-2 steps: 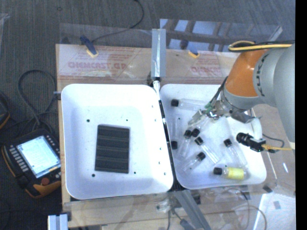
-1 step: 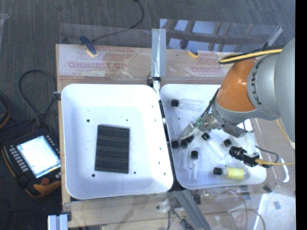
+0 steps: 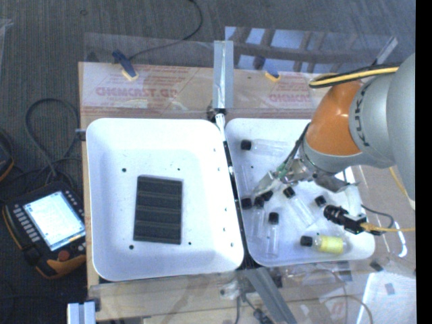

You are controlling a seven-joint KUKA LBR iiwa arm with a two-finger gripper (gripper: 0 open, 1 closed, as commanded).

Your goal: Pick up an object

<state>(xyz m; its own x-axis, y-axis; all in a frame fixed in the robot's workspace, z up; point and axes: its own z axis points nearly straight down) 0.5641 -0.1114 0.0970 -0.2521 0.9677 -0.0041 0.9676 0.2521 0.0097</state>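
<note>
The right bin (image 3: 260, 135) holds several small clear vials with black caps, among them one near its back left (image 3: 246, 144) and one in the middle front (image 3: 273, 217). A yellow-bodied vial (image 3: 325, 244) lies at the front right. My gripper (image 3: 280, 175) reaches down into the middle of this bin, under the orange wrist band (image 3: 334, 123), right beside a cluster of vials (image 3: 262, 196). The arm hides the bin's right side.
The left bin (image 3: 108, 140) holds a dark ribbed rectangular block (image 3: 158, 209). A teach pendant (image 3: 47, 223) lies on the floor at the left. A metal post (image 3: 222, 73) stands behind the gap between the bins. A yellow cable (image 3: 388, 228) runs at the right.
</note>
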